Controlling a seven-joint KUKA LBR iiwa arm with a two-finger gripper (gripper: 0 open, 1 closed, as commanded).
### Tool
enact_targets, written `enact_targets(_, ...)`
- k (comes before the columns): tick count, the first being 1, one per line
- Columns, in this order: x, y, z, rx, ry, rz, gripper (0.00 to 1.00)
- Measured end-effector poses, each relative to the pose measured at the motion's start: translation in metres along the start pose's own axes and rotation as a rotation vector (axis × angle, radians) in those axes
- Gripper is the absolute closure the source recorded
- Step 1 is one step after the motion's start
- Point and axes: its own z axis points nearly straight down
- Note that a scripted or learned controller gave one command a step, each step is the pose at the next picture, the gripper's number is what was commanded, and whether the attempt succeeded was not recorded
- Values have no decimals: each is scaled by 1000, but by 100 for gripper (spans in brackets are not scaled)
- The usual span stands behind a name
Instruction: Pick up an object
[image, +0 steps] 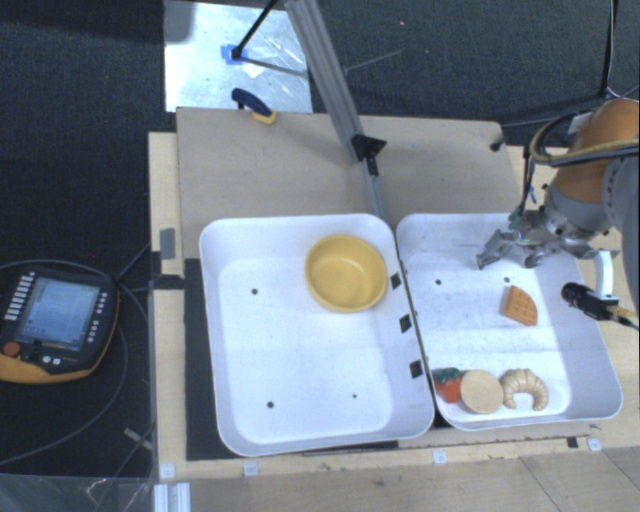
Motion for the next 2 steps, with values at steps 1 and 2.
enact_targets(1, 0, 2, -13, -5, -2, -1, 100)
enact_targets(2, 1, 7, -76, -8, -2, -1, 100)
